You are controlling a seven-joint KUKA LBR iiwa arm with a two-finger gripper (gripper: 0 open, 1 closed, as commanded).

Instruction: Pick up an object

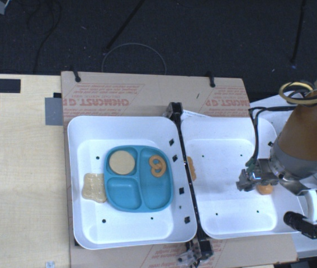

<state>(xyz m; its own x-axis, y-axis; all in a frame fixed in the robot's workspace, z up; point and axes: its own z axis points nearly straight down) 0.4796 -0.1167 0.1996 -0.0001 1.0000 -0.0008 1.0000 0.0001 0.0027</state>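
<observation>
My gripper (251, 181) hangs low over the right side of the right bin (225, 219). A small orange object (265, 189) lies right beside it, partly hidden by the wrist; I cannot tell whether they touch. A tan piece (191, 169) rests against that bin's left wall. In the left bin (85, 228) a blue divided tray (130, 197) carries a round beige disc (121, 162) and a pretzel (157, 165). A pale cracker-like piece (94, 187) sits on the bin floor just left of the tray.
A black divider (183, 172) runs between the two bins. The arm's grey and orange body (303, 138) covers the right bin's right rim. Cardboard (147, 96) lies under the bins, with the wooden bench (18, 172) to the left.
</observation>
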